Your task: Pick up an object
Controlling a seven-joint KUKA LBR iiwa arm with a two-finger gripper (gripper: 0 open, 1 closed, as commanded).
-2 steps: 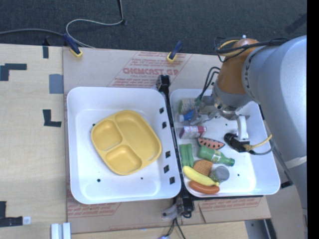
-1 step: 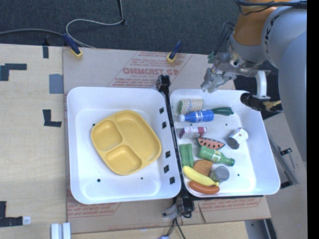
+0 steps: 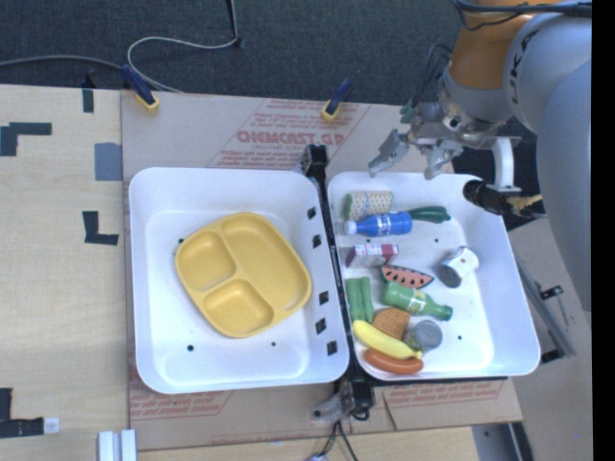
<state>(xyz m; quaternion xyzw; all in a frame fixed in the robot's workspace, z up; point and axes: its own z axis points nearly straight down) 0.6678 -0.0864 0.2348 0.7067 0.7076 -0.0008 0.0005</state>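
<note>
Jaws [image 3: 411, 157] spread, nothing btwn them, hovering over far edge of right bin [image 3: 506, 257]; blue bottle [image 3: 381, 225] lies just below, apart, near bin's far-left corner.

Crowded right bin [image 3: 500, 257]; roomier left bin [image 3: 154, 257]

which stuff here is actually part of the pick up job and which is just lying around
Belongs to the job:
two-finger gripper, open, above the right bin's far edge
right white bin of small toys: blue plastic bottle, watermelon slice, green bottle, yellow banana, hot dog

Just lying about:
yellow divided plastic tray in the left white bin
blue and yellow clamps
black cable
</note>
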